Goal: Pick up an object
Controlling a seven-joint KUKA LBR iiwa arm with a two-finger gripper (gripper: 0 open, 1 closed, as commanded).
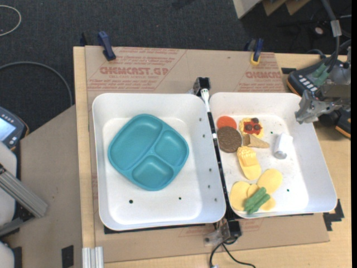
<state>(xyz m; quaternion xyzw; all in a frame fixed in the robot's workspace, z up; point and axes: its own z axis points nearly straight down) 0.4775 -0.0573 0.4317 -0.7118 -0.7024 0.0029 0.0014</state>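
Observation:
The right bin holds several toy foods. An orange-red disc and a brown round cookie lie by its left wall. Beside them are a yellow piece with red spots and a tan wedge. A white cylinder lies further right. Lower down sit a yellow chunk, flat yellow slices and a green bean pod lying on the slices. My gripper hangs over the bin's far right rim, apart from all the food, with nothing seen in it.
A teal divided plate lies in the left bin. A black ridge separates the two bins. Blue and yellow clamps grip the board's back edge. Dark devices sit by the arm at the right.

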